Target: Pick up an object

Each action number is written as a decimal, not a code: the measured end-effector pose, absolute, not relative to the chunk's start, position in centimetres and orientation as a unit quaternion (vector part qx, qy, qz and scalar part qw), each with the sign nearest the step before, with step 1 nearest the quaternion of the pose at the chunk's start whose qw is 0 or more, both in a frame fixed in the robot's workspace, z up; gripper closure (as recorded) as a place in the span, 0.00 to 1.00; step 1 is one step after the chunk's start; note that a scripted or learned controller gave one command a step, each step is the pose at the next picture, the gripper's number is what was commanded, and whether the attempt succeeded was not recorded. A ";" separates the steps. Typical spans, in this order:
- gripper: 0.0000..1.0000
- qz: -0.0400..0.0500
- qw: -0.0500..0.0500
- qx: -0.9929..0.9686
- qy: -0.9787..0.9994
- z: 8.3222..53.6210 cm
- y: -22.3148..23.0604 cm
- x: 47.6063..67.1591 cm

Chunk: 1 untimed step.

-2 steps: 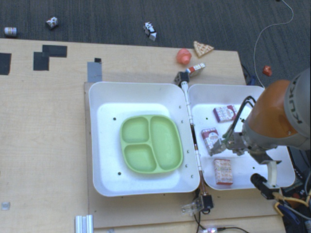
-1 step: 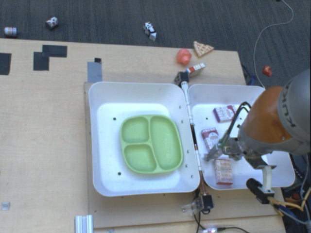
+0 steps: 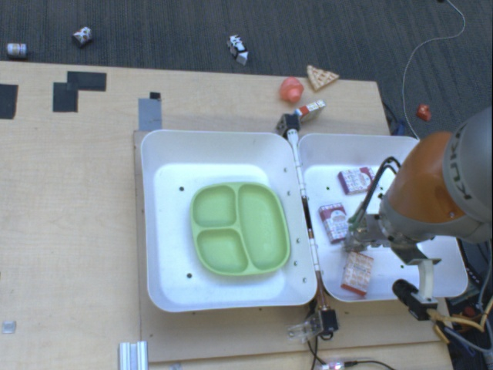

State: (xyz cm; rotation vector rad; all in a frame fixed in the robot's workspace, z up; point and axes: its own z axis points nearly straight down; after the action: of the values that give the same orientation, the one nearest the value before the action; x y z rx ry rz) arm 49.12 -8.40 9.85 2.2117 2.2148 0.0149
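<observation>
In the right bin lie three small red-and-white packets: one at the back, one in the middle and one near the front. My gripper hangs low over this bin, between the middle packet and the front one, right by the middle packet's near corner. The grey wrist and its orange band cover the bin's right half. I see no packet lifted off the bin floor.
The left bin holds a green plate with three compartments. Behind the bins, on the bench, lie a red ball, a pizza-slice toy and a small tube. Cables run along the bench's right side.
</observation>
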 end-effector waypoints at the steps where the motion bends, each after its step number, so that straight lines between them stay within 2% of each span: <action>1: 0.00 0.005 0.006 0.706 0.708 9.8 -8.4 49.1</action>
State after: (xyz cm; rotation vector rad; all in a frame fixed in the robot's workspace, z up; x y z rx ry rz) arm 49.11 -8.39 9.84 2.2116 2.2154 0.0147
